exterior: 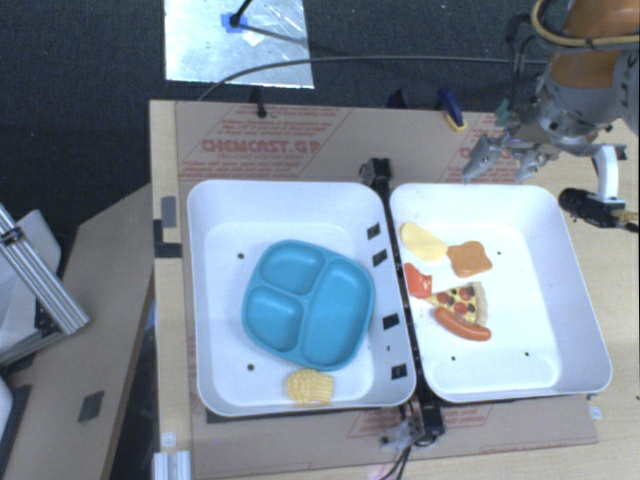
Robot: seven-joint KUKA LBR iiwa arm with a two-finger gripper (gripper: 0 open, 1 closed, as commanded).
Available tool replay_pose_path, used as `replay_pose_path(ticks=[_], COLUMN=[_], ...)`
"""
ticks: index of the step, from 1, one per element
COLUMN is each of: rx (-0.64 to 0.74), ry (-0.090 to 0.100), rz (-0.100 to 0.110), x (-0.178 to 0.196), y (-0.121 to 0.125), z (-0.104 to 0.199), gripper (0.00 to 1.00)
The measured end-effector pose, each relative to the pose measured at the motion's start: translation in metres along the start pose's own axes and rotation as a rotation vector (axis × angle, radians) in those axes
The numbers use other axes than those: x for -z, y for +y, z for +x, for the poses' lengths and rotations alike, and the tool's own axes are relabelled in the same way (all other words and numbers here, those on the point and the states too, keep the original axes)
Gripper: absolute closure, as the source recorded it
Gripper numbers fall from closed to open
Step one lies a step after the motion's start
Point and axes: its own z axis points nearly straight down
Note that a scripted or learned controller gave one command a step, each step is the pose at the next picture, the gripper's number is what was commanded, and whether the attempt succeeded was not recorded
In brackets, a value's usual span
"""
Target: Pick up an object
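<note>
A: Camera view, quick pass. Two white bins on the table [170, 368]. Left bin [225, 208] has a blue tray [307, 304] with three compartments, roughly centred. Yellow corn [310, 386] sits just in front of the tray, near the bin's front wall, apart from the tray or barely touching; hard to tell.

B: Right bin?

A: Right bin [560, 268] holds the toy food, all bunched in its left half. Yellow slice [424, 241] at the back, brown toast [469, 258] just right of it, about touching. Red piece [419, 281] against the left wall. Pizza [464, 296] in the middle, sausage [462, 324] right in front of the pizza, touching or nearly so.

B: Gripper?

A: Gripper [497, 158] is up at the back edge of the right bin, above the rim, outside the food cluster. Arm [590, 28] comes in from the top right, orange band visible. Fingers look spread apart, two prongs splayed, nothing between them. All items well apart from the gripper.

B: Other stuff?

A: Shiny sheet [237, 28] behind the table with a blue mark on it, cable running across. Blue clamp [450, 106] at the table's back edge. Metal frame [35, 278] at far left.
</note>
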Motion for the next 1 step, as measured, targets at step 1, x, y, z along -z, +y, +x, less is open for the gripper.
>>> replay_pose_path(ticks=[1], rx=[0.002], ry=[-0.001], rz=[-0.012], x=[0.0083], y=[0.0018], z=[0.0005], gripper=[0.0])
